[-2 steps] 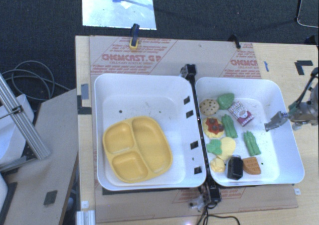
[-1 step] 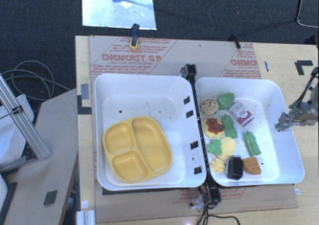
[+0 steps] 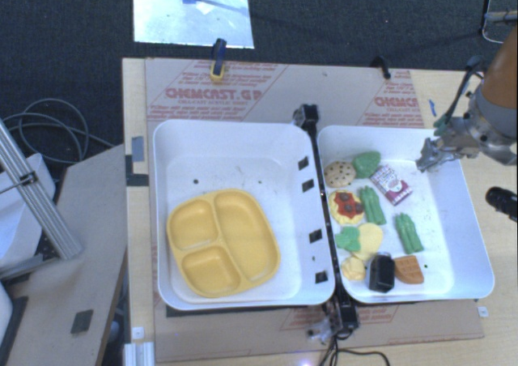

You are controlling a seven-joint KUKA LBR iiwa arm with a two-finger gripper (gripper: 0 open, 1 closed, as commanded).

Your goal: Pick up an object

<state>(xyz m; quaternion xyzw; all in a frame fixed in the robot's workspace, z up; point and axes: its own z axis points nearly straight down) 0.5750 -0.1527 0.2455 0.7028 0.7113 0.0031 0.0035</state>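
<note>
The gripper (image 3: 427, 158) hangs over the right bin (image 3: 469, 219) – fingers' state I can't tell – and the toy food (image 3: 368, 219) lies so crowded it could snag two pieces.

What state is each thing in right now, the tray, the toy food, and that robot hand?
Yellow divided tray: flat in the left bin, compartments bare.
Toy food pile: loose in the right bin, untouched.
Cookie: lying flat.
Small carton: on its side.
Gripper: above the right bin's far edge, holding nothing visible.
</note>
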